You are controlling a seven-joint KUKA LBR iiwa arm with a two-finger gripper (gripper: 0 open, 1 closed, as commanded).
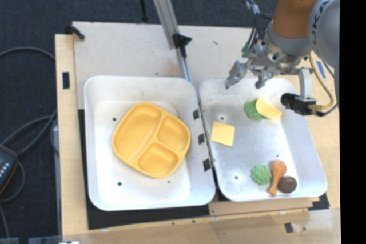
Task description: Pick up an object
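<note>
Above the right bin [297,140], our gripper [247,76] hangs with its fingers spread wide and nothing between them, poised over the bin's far edge. We take the bin as our landmark. Inside it, toward its far side and just below the gripper, a pale yellow piece [269,108] lies touching a green lump [252,110]. A flat yellow square [223,134] rests near the bin's left wall. At its near corner a green broccoli-like piece [261,175] sits just beside a tan drumstick shape [277,173] and a dark brown round piece [287,184]. Left of the bin, a yellow divided tray [151,139] fills its neighbour.

Our worry: the nearest candidates touch, so closing fingers could catch both or push one aside. The flat square offers little to pinch, and a descent this close to the far wall risks striking the rim.
</note>
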